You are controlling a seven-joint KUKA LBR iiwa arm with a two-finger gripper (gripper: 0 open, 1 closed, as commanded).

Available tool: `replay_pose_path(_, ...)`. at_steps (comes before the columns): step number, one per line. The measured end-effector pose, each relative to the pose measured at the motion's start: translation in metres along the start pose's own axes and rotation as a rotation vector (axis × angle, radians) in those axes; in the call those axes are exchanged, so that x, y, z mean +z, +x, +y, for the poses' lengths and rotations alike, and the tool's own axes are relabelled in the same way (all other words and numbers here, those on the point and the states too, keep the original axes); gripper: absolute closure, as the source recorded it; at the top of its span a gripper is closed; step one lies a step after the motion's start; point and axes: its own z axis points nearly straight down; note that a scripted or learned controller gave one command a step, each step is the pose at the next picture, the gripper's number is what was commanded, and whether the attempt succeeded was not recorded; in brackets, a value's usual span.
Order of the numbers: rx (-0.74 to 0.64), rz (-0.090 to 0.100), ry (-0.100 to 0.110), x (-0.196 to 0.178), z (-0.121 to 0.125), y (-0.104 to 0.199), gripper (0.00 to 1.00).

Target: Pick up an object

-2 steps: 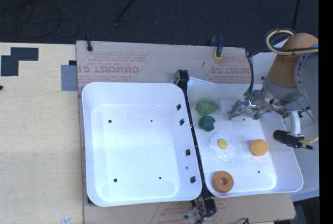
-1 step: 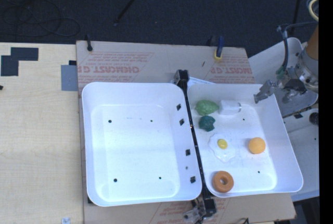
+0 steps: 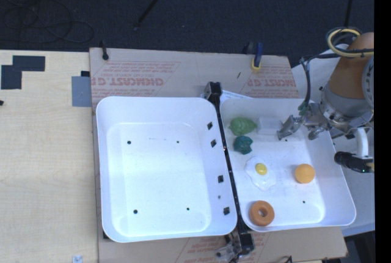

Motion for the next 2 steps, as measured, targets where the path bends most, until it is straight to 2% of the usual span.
replay_pose_path(1,-0.004,0.001,0.011,0.043,0.027,0.000,0.00)
replay_pose_path(2,0.006,-0.002,-0.004,-0.064,-0.005,-0.002,0.00)
